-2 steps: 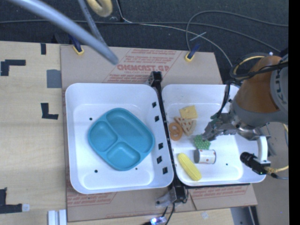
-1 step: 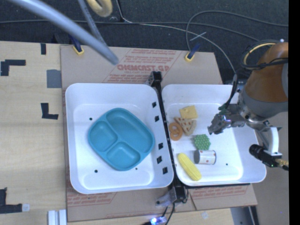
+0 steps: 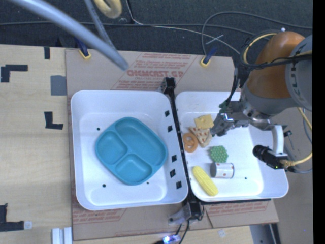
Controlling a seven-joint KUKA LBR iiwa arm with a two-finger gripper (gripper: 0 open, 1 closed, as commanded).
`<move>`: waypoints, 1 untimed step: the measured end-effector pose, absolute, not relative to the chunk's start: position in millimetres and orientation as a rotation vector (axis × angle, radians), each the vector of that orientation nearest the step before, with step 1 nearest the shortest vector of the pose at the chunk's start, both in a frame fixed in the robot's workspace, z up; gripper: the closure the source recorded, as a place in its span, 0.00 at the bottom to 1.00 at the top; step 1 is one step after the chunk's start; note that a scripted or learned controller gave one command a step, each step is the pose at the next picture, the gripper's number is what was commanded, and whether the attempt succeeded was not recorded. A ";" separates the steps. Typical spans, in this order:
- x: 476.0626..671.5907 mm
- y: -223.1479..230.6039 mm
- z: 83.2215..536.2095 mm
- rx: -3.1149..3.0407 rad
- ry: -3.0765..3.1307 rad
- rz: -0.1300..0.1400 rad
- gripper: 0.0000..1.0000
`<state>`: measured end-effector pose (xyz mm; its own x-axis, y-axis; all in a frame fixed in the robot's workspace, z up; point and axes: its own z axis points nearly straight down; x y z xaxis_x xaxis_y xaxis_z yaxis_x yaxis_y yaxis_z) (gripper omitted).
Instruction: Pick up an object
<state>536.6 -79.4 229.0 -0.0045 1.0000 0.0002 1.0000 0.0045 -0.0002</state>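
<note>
In the right bin (image 3: pixel 254 187) we find a small cluster of objects. A yellow cheese wedge (image 3: pixel 204 121) lies near the middle of the bin, and just below it a waffle-like piece (image 3: pixel 201 135) touches a brown pretzel (image 3: pixel 190 142) on its left. Below these sits a green bumpy object (image 3: pixel 219 153), then a small silver can (image 3: pixel 222 170) lying on its side, and beside the can, toward the bin's front-left corner, a yellow corn cob (image 3: pixel 204 181) lies at a slant.

The hand (image 3: pixel 222 124) sits low over this cluster, just right of the cheese wedge and waffle piece and above the green object. Its dark tip is close to the cheese, but we cannot tell whether it touches anything, nor whether it is released or clenched; we see nothing clearly gripped in it.

The left bin (image 3: pixel 86 111) holds a blue divided plate (image 3: pixel 131 150) with three compartments, lying flat near its centre. The two bins meet along a dark divider, and both rest on a cardboard sheet (image 3: pixel 152 70) on the table (image 3: pixel 30 151).

The arm (image 3: pixel 277 72) reaches in from the right, its orange band bulking above the right bin's far right corner, wrist angled down and leftward toward the objects. Cables loop around it.
</note>
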 end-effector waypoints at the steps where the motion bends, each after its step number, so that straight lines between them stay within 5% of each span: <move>1: 565.2 -33.1 236.8 -2.214 -2.228 -0.002 1.00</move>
